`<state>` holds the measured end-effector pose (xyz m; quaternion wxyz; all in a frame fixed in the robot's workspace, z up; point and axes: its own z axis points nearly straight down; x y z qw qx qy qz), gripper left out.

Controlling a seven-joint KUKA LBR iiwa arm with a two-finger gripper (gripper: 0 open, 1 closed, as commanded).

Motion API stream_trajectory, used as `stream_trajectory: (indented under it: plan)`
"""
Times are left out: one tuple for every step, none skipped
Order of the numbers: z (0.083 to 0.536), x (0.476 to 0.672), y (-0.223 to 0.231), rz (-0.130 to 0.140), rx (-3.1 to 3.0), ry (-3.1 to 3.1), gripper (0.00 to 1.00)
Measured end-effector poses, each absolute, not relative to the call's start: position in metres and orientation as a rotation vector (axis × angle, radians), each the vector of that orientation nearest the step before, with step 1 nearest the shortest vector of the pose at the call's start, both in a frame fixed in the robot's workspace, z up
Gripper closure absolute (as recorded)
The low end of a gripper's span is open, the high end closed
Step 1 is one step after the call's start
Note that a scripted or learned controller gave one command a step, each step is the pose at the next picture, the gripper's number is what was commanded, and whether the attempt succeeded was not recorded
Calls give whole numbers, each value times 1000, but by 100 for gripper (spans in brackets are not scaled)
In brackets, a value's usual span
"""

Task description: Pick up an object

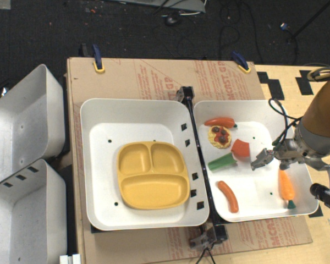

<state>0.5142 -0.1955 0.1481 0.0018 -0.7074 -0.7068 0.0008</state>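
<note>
Brown cardboard point(154, 78) printed with reversed red lettering, too faint to read with confidence, covers the bench under two white bins. From the right the grey arm point(319, 122) with its orange band leans over the right bin point(258, 210), its wrist bent so the gripper point(260, 161) points left, low above the bin floor. Its dark fingers look slightly parted with nothing between them, though the view is too coarse to be sure. Just left of the tips lie a red block point(241, 148) and a green pepper point(220, 161); a carrot point(286, 186), a sausage point(228, 196), a small pizza point(219, 136) and a red chilli point(220, 122) lie around. Across in the left bin point(99, 164) sits a yellow divided plate point(153, 175).
</note>
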Motion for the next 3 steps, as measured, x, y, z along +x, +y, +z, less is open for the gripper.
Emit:
stream_trajectory:
  plan:
    - [160, 515, -196, 0, -2223, -2221, 100]
    - [213, 524, -201, -1, -2221, -2226, 100]
    - [271, 518, -205, -1, -2221, -2227, 100]
